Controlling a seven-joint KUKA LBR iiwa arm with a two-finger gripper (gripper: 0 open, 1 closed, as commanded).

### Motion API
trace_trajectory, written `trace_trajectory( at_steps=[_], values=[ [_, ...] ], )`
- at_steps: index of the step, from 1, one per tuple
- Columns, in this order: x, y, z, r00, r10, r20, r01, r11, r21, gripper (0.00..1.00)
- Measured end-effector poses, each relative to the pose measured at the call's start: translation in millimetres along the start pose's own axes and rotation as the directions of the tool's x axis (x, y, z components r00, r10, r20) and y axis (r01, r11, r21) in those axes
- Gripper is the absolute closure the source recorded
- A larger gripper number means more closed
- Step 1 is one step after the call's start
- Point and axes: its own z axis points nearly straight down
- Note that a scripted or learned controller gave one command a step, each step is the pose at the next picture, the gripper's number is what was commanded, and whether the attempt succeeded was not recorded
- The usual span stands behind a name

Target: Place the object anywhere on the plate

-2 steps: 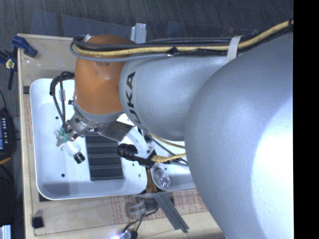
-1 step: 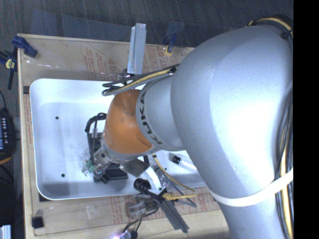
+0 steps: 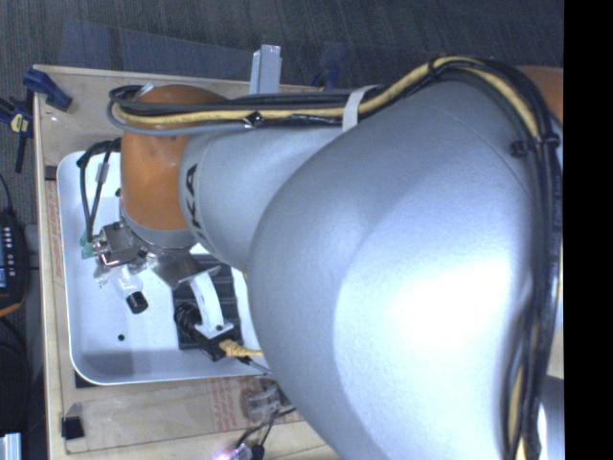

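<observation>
Camera view: the arm [image 3: 402,257] is hogging most of the shot, reaching out over the bin [image 3: 101,353]. The gripper [image 3: 123,268] hangs above the bin's floor, over by the bin's wall on the view's left. Honestly I can't tell if it's released or clenched, it's all too small and cluttered down there.

Just below the gripper, over the bin floor, there's a black piece [image 3: 137,302]. My guess is that's the object, but I can't tell whether it's gripped, touching, or just lying in the bin. A tiny speck [image 3: 122,337] sits further toward the bin's lower rim.

Progress-wise I'd say nothing's been placed yet, since the piece is at the bin by the gripper. Where the plate sits relative to the bin I can't tell. So a secure pick-up, the carry and the drop all look left to do.
</observation>
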Motion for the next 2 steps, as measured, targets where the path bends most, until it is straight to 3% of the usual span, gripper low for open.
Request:
trace_trajectory(
  at_steps=[1, 2],
  values=[
    [-19, 13, -68, 0.999, -0.048, 0.0, 0.048, 0.999, 0.0, 1.0],
    [-72, 55, -62, 0.978, -0.206, 0.001, 0.206, 0.978, -0.002, 1.0]
  ],
)
